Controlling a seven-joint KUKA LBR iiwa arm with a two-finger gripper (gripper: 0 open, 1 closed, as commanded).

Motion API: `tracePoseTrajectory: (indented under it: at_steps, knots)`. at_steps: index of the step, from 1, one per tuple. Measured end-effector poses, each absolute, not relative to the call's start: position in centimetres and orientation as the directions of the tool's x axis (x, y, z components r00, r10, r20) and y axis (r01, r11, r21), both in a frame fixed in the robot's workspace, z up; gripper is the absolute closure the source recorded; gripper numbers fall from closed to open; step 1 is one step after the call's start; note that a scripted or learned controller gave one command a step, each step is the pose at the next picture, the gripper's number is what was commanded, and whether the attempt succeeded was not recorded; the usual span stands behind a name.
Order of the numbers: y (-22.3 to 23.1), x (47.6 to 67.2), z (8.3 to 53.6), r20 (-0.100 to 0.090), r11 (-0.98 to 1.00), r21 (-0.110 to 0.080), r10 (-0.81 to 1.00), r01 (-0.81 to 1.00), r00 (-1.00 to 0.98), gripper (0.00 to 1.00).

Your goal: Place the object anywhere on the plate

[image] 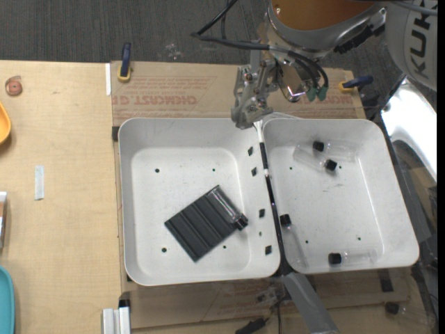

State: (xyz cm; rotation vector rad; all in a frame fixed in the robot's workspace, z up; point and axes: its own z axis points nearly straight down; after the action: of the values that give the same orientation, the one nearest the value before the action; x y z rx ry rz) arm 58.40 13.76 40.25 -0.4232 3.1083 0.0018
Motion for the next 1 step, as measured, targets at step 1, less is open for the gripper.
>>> tracePoseTrajectory:
  at_steps: [1]
  knots:
    - [18.89, 65.06, 41.01, -0.004, 0.936, 0.001, -0.353, -0.353, -0.936, 1.0]
